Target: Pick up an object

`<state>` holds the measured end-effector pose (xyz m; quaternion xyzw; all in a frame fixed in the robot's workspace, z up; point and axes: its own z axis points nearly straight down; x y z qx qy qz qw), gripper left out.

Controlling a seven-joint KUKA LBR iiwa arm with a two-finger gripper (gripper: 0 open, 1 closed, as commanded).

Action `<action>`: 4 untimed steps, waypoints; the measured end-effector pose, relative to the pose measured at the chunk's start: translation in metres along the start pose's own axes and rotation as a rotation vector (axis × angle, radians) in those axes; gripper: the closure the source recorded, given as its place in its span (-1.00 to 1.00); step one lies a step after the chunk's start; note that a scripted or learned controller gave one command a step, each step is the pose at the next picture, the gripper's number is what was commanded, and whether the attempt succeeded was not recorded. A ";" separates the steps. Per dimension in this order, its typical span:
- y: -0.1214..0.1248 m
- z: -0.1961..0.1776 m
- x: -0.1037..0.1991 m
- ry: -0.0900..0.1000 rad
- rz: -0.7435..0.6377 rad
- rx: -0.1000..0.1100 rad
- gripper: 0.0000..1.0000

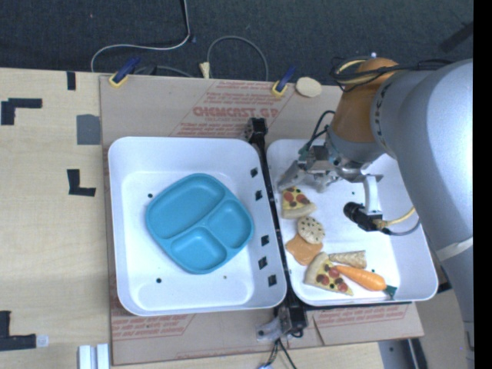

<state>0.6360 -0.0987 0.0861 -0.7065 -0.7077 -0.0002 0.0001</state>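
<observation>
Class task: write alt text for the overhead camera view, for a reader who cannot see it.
A grey robot arm's gripper hangs low over the right white bin, just above a small pizza slice among toy foods: a cookie, a carrot and another pizza slice. The left white bin holds a blue divided plate.

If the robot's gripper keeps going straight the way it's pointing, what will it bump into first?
Probably the small pizza slice. The gripper points down and left into the right bin, and that slice lies just beyond its tips. Depth is hard to judge from above, so it might meet the bin floor beside it instead.
</observation>
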 end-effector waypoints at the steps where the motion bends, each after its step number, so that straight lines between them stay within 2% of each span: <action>1: 0.004 0.000 0.001 -0.001 0.001 0.000 -1.00; 4: -0.002 0.000 -0.004 -0.001 0.000 -0.004 -1.00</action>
